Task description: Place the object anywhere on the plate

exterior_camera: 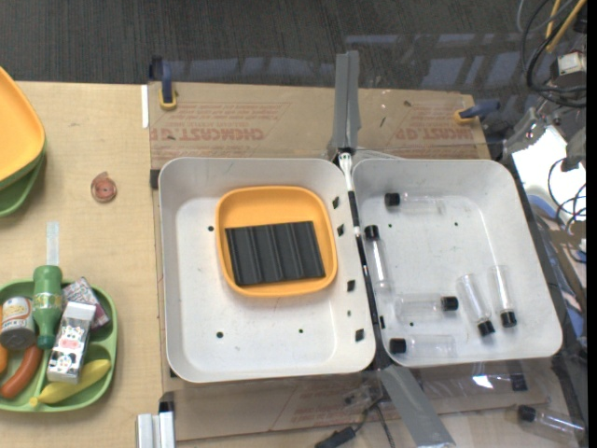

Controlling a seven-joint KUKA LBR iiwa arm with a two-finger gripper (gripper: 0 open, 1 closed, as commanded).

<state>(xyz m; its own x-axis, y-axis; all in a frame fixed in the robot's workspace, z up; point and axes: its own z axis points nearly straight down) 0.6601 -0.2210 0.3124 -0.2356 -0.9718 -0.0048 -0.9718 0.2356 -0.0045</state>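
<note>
You're at the picking step, I judge: clear tubes (502,294) lie loose in the right bin (524,197), the plate (274,203) waits. The pincer's state you cannot tell. Next, seize one tube.

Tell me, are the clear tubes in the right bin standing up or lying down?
Lying down. The clear tubes rest flat on the floor of the right bin, their black caps pointing sideways.

A single fixed camera looks down at a slant from above the bench (93,138), taking in both white bins (187,343).
</note>
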